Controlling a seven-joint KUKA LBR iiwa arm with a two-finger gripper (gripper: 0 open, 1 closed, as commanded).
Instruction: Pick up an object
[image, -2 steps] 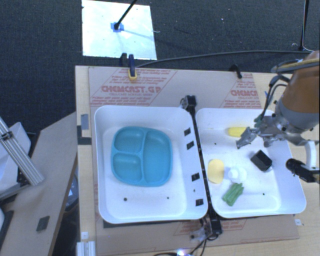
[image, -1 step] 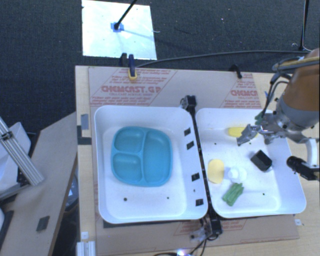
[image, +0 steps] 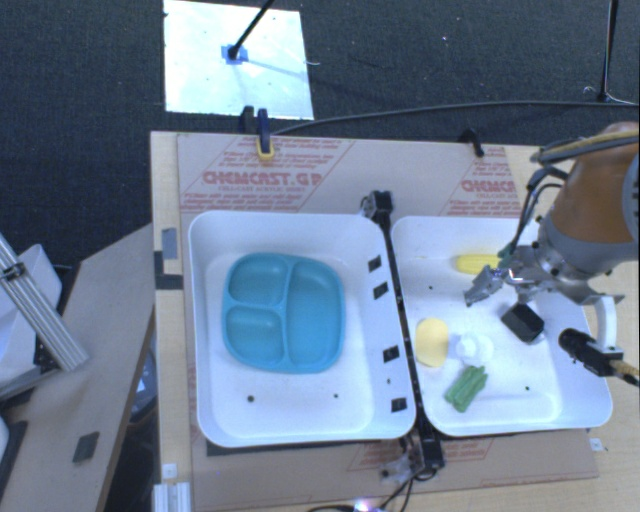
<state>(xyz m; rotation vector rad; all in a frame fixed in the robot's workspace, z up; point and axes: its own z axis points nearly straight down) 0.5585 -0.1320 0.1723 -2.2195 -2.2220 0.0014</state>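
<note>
Grey arm (image: 585, 245) with an orange band, black cables and a dark metal pincer (image: 487, 285).

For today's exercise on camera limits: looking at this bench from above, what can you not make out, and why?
- End effector, camera view: too small and dark to tell whether it grips anything.
- Yellow object: its right end is hidden behind the end effector.
- Arm: cut off by the right edge.
- White object: blends into the right bin, shape unclear.
</note>
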